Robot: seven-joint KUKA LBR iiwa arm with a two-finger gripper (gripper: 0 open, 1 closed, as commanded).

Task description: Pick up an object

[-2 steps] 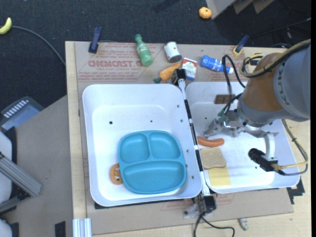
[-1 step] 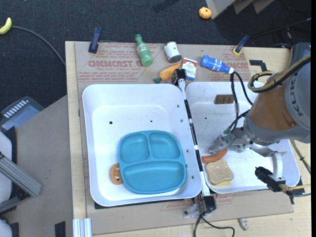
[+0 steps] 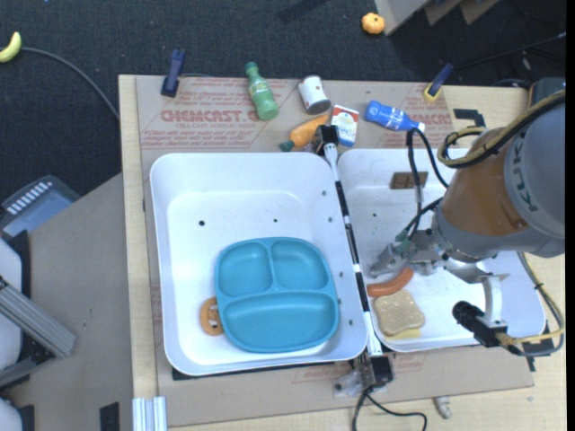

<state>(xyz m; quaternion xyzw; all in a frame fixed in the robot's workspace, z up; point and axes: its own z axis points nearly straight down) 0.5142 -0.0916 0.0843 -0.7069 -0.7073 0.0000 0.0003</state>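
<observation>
While the grey arm (image 3: 503, 196) with its orange band reaches in from the right, the gripper (image 3: 395, 260) sits low in the right bin (image 3: 377, 180), just above a curved, smooth red-orange sausage (image 3: 392, 284). They look close to touching, but nothing is visibly gripped, and I cannot tell from this angle whether the gripper is released or clenched. Just below the sausage lies a tan, squarish bread slice (image 3: 399, 313) with a rough crumb surface. A small flat brown rectangle (image 3: 409, 180) lies near the bin's far wall. The left bin (image 3: 163, 180), glossy white plastic with rounded corners, holds a matte blue three-compartment plate (image 3: 269, 294). A small orange-brown pretzel-like piece (image 3: 211, 317) is tucked against the plate's left edge. On the desk (image 3: 139, 330), a tan sheet with red print, there is clutter beyond the bins: a green bottle (image 3: 262, 92), a white can (image 3: 314, 92), an orange carrot (image 3: 307, 131), a white-and-red carton (image 3: 343, 124) and a blue bottle (image 3: 388, 115), all lying on their sides or tilted. Black cables loop over the wrist.
</observation>
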